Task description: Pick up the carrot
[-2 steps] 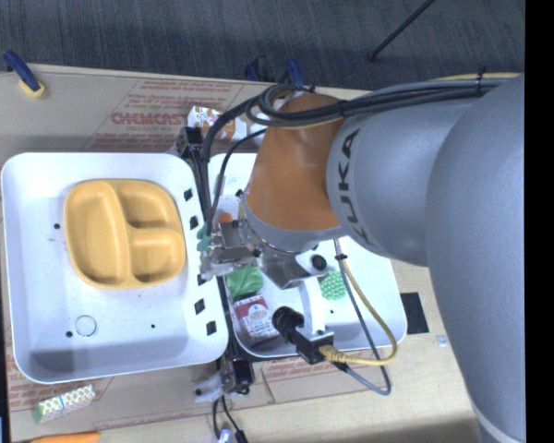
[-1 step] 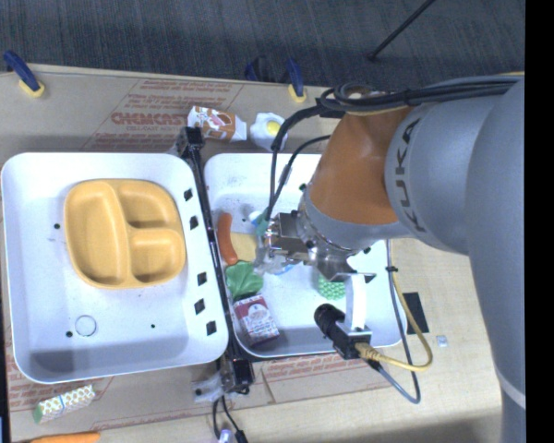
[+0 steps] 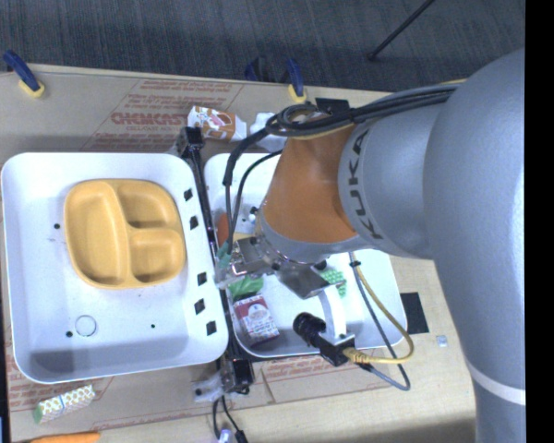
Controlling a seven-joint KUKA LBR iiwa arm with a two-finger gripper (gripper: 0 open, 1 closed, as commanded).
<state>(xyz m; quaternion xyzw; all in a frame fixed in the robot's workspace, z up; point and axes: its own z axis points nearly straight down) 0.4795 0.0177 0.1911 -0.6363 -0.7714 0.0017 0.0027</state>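
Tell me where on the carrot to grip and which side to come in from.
Only a thin orange sliver of the carrot shows, lying lengthwise along the right bin's left wall, under the arm. Probably grip across its narrow width, mid-length, descending from above, since the wall blocks a sideways approach. The rest is hidden.

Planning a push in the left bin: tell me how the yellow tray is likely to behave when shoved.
The yellow tray lies flat on the left bin floor, so it would likely slide rather than tip or roll. Its moulded compartments suggest stiff plastic, probably light for its size. Its rounded corners might let it turn when pushed off-centre.
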